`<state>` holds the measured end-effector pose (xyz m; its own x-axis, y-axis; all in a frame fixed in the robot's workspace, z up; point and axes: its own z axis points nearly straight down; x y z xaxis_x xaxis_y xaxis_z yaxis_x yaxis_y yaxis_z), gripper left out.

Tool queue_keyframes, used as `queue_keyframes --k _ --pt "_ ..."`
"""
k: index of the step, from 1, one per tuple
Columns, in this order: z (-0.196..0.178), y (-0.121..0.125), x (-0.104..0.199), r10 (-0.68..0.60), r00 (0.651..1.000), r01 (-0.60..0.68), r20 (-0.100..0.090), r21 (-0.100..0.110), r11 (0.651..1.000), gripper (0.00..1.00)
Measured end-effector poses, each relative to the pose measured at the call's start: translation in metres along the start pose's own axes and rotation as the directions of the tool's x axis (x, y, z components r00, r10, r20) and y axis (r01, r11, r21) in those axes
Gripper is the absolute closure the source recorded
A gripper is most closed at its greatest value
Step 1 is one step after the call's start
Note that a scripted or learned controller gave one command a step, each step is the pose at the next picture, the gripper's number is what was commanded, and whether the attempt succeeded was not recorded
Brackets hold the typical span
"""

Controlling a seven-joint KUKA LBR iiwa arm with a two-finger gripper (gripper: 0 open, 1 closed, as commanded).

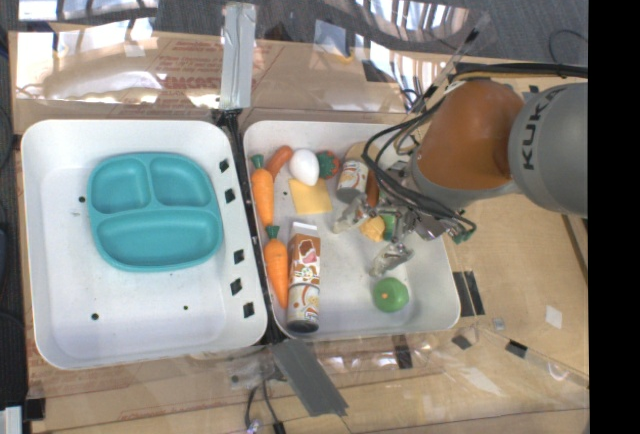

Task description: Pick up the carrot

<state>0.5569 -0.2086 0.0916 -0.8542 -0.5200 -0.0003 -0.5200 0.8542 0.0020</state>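
Two carrots with green tops lie along the left wall of the right bin: one carrot further back, a second carrot nearer the front. A shorter orange vegetable lies at the back left corner. My gripper hangs low over the middle right of this bin, below the orange wrist band. It is about a hand's width right of both carrots and touches neither. A small yellow piece sits right by it.
Also in the right bin are a white egg, a yellow cheese block, a small can, a lying bottle beside the front carrot, and a green apple. The left bin bears a teal divided plate.
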Motion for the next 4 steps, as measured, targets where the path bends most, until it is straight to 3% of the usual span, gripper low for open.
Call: queue_keyframes --k 1,2,3,4 --pt "-0.011 0.000 -0.002 -0.004 1.000 0.004 0.003 0.002 1.000 1.00" --pt "-0.011 0.001 -0.002 -0.004 1.000 0.004 0.003 0.001 1.000 0.00" --pt "-0.021 0.001 -0.004 -0.007 1.000 0.007 0.006 0.003 1.000 1.00" --pt "-0.021 0.001 -0.004 -0.007 1.000 0.007 0.005 0.003 1.000 0.00"
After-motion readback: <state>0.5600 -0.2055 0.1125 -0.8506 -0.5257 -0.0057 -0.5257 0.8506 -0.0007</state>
